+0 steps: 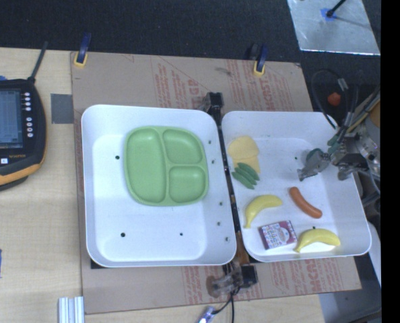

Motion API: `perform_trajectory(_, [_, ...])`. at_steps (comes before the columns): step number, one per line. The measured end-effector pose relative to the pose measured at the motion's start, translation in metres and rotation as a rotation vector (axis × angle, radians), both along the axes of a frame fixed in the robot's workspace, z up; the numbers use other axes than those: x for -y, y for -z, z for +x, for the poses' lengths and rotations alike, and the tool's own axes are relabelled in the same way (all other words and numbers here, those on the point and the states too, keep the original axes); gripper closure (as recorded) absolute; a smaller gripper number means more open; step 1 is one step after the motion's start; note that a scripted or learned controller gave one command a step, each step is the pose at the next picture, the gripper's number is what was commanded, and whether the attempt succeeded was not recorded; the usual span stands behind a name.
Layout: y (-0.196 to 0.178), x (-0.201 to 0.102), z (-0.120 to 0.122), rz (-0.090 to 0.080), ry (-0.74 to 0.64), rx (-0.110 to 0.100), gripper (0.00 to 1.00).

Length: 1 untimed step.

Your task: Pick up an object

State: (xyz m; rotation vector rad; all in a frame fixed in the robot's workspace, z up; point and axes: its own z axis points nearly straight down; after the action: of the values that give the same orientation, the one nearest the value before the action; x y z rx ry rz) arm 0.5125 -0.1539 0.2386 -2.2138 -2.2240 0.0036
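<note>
Here my pincer [312, 165] sits in the right part of the frame, low over the upper right area of the right bin [281, 128]. Its grey fingers look slightly parted, but I cannot tell for certain how far open they are; nothing shows between them, and whether the tips touch the bin floor I cannot tell.

Just below my pincer lies a red sausage [305, 202], apart from it. Further down, at the bin's lower right, a yellow banana [317, 239] rests just beside a small packet [277, 234] with a red and white label whose writing is too small to read. Left of the sausage is a second banana [260, 206], and above that a green pod-like piece [246, 174] touching a pale yellow lump [244, 149].

The left bin [102, 180] carries a green divided plate [166, 165] with three compartments.

Under both bins lies a cardboard sheet [153, 79] on the counter [31, 247], printed with faint red lettering I cannot read. At the left edge of the frame sits a control pendant [8, 136] with a screen, its text unreadable.
</note>
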Motion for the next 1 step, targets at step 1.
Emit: perform_trajectory(1, [0.0921,-0.0057,0.0410,-0.001,-0.002,-0.001,0.00])
